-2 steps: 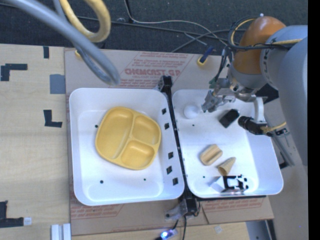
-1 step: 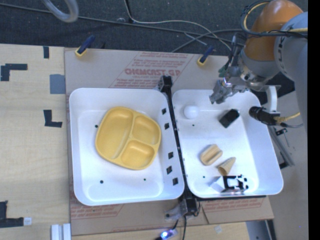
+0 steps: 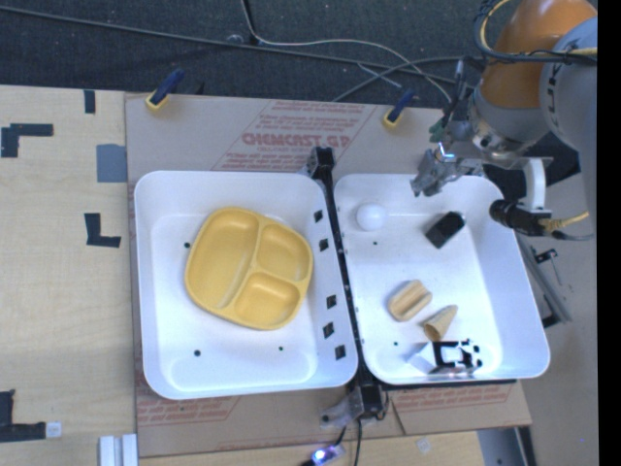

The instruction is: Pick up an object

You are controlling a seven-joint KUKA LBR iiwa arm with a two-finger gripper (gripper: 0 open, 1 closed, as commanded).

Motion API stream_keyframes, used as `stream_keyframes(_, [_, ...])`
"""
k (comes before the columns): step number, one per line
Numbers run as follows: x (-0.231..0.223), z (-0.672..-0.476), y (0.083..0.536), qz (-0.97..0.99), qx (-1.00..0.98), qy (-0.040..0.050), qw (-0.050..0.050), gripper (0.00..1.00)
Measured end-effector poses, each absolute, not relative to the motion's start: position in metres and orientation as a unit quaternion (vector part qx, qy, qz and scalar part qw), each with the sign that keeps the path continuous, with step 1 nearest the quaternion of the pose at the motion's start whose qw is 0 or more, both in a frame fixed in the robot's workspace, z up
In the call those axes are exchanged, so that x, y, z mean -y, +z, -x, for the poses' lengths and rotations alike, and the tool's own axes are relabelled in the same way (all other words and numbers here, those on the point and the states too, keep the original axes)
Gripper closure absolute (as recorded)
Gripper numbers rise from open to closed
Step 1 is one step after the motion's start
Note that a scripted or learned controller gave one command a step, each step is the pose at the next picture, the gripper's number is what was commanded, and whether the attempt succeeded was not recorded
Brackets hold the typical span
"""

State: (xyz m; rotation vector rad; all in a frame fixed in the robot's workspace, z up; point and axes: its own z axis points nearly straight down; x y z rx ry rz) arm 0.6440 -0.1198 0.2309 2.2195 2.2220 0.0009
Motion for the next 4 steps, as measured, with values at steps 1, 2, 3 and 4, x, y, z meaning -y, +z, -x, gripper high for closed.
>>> stream_keyframes(1, [0.072,-0.622,0.234,-0.706,-0.709,-0.0005,-0.001,1.0])
stream_keyframes(2, [0.017,-0.607,0.222,-0.705,-0.709,-0.0012,-0.002,1.0])
stream_keyframes(3, [-0.033,-0.585,0.225,-0.705,-0.709,-0.0007,-0.002,1.0])
stream_keyframes(4, [-0.077,-0.569,0.226,-0.705,-0.709,-0.0009,-0.002,1.0])
